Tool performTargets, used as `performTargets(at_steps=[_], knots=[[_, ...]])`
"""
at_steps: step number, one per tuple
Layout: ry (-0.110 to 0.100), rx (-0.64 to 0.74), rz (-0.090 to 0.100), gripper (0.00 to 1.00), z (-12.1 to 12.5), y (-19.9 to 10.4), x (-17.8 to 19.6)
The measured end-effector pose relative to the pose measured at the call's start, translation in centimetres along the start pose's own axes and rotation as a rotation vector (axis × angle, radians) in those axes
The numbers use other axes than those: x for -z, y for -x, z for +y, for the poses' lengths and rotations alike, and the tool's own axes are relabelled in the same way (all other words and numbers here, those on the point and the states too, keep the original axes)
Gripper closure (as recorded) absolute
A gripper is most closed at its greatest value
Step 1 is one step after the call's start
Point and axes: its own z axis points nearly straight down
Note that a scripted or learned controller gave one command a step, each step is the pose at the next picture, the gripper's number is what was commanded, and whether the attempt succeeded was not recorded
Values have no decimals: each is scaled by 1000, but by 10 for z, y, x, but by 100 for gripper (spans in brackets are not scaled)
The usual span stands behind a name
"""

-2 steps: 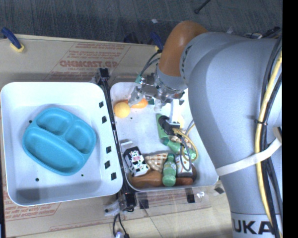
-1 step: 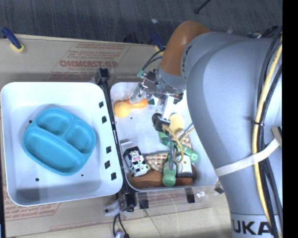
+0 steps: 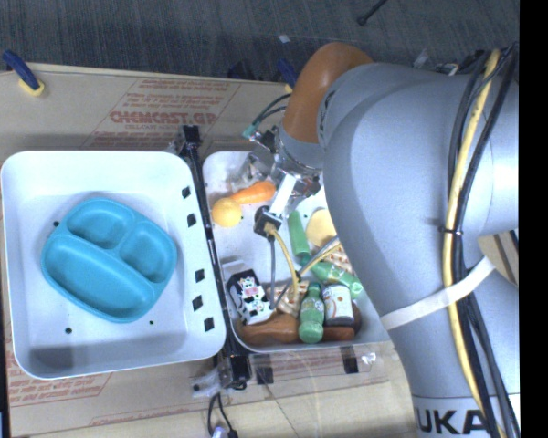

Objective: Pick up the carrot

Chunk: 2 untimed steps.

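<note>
Carrot [image 3: 252, 193] lies toward the far left corner of the right-hand bin [image 3: 245, 250], just beside a yellow lemon [image 3: 225, 212]. You see the gripper [image 3: 276, 170] close over the carrot's right end. Whether it is open or gripping, you cannot tell.

You are looking through a single camera fixed above the desk [image 3: 119, 117], and it is facing down at a slant rather than straight down. It is sitting close enough that the two white bins are filling most of the frame. The left bin [image 3: 18, 245] is lying fully in view, while the right bin [image 3: 221, 167] is being largely covered by the arm [image 3: 411, 199], which is reaching in from your right and crowding that side. The carrot [image 3: 253, 192] is falling near the frame's middle. Dark floor [image 3: 164, 16] is showing along the top edge.
</note>
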Motion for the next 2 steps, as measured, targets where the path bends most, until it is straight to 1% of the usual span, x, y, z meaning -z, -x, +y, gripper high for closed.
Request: performTargets(at_steps=[1,2], knots=[[-9,9,-2,100,-1,-1,9],[4,-133,-3,100,-64,-60,100]])
